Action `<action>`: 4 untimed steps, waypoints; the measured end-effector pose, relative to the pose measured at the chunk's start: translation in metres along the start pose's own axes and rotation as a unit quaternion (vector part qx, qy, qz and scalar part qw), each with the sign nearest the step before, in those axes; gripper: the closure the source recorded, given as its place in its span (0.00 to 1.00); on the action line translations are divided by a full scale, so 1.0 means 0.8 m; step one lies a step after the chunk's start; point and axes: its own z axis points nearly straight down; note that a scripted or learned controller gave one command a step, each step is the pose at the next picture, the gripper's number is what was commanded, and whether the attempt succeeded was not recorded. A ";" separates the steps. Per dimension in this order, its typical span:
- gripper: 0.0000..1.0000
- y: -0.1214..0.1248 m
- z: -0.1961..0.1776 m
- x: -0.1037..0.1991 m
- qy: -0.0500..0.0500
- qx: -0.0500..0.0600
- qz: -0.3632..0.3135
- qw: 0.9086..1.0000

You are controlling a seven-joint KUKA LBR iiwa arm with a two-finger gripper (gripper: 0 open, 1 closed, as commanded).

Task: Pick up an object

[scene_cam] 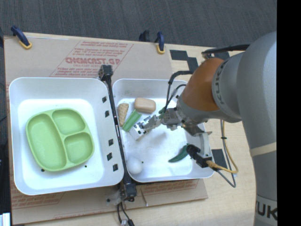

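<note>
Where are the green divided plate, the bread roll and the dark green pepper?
green divided plate (pixel 59 139): camera view, on the ridge where its three compartments meet.
bread roll (pixel 145 105): camera view, middle of its tan top.
dark green pepper (pixel 179 155): camera view, middle of its curved body.

My count, quick: 2 white bins (pixel 19 126) – 1 green divided plate (pixel 59 139) in the left one. Right bin: 1 tan bread roll (pixel 145 105), 1 cone (pixel 122 112), 1 green stick (pixel 130 120), 1 dark green pepper (pixel 180 155), 1 white egg (pixel 134 165) – 5 items.
</note>
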 end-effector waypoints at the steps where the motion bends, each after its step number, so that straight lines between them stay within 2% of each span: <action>1: 0.00 -0.063 0.016 0.028 0.003 0.015 0.000 1.000; 2: 1.00 -0.061 0.003 0.027 0.002 0.014 -0.004 1.000; 3: 1.00 -0.012 -0.074 -0.001 0.003 0.014 0.001 1.000; 4: 1.00 -0.067 -0.129 0.001 0.003 0.015 0.001 1.000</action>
